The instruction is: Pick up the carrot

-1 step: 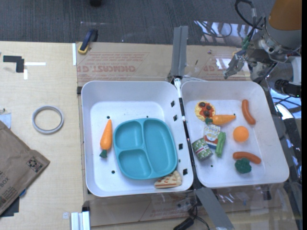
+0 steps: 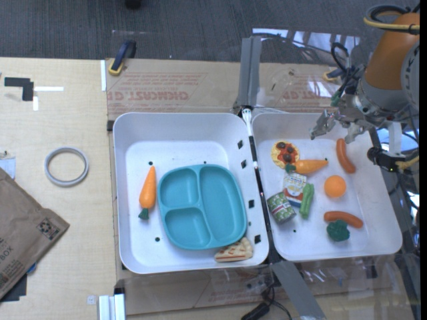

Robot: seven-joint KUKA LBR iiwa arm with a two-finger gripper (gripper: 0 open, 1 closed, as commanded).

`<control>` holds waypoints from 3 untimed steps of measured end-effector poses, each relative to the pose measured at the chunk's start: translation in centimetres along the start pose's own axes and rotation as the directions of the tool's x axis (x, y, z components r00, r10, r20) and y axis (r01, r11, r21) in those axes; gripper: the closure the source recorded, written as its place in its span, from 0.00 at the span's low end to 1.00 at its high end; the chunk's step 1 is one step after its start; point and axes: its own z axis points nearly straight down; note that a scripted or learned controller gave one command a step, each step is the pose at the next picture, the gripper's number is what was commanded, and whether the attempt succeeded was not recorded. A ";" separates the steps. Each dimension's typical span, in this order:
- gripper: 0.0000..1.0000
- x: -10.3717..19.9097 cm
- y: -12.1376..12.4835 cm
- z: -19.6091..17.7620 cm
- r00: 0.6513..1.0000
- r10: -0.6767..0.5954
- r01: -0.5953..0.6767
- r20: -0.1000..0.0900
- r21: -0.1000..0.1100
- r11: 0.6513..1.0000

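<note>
An orange carrot (image 2: 148,187) with a green stem end lies in the left bin (image 2: 127,179), just left of the teal divided plate (image 2: 200,207). A second orange, tapered, carrot-like piece (image 2: 309,167) lies in the right bin (image 2: 373,245), below a pizza slice (image 2: 285,152). My gripper (image 2: 337,129) hangs over the right bin's far edge with its fingers spread and nothing between them. It is above a red sausage (image 2: 344,156) and far to the right of the carrot in the left bin.
The right bin also holds an orange (image 2: 335,187), a can (image 2: 281,208), a juice pouch (image 2: 294,185), a green cucumber (image 2: 307,201), another sausage (image 2: 343,219) and broccoli (image 2: 337,231). A waffle piece (image 2: 233,251) lies at the left bin's near edge. A tape ring (image 2: 67,166) sits on the bench.
</note>
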 end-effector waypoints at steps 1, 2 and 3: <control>0.00 2.6 -5.6 5.7 0.998 -0.070 0.070 -0.001 -0.001 0.998; 0.00 -2.5 -7.9 5.7 0.999 -0.034 0.034 -0.001 -0.001 0.999; 0.00 -0.2 -12.2 5.8 0.987 -0.158 0.158 -0.002 -0.001 0.987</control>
